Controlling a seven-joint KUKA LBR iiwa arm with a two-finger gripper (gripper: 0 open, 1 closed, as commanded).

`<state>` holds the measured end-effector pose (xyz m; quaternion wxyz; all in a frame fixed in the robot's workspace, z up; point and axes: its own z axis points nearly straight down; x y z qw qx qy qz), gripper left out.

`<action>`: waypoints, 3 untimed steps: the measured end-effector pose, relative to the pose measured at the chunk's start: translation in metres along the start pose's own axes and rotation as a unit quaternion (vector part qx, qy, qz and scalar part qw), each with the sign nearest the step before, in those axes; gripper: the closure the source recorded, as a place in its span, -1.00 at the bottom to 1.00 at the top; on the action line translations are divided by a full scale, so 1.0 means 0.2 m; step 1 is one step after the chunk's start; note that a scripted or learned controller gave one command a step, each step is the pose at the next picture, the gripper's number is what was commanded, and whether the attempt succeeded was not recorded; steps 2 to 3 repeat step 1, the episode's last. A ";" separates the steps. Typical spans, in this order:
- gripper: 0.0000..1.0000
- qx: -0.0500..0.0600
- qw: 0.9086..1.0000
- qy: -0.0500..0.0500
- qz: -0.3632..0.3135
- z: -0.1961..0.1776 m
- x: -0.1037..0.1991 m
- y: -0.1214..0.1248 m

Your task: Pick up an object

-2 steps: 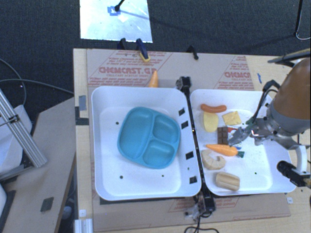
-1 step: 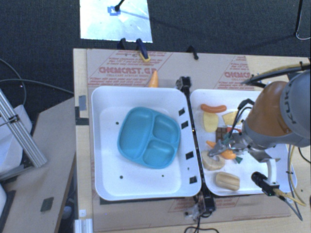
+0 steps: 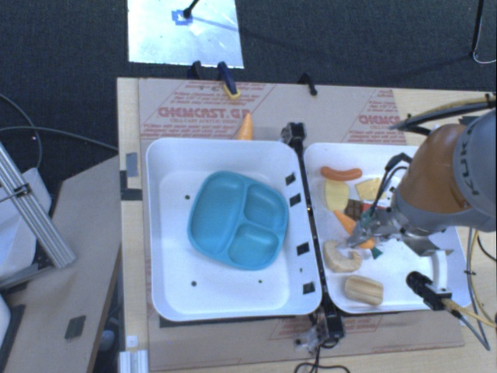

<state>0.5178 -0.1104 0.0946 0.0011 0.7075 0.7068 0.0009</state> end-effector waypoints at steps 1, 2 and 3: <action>1.00 -0.002 1.000 0.002 -0.007 -0.47 0.44 -0.05; 1.00 -0.002 1.000 0.002 -0.007 -0.47 0.44 -0.05; 1.00 -0.002 1.000 0.002 -0.007 -0.47 0.44 -0.05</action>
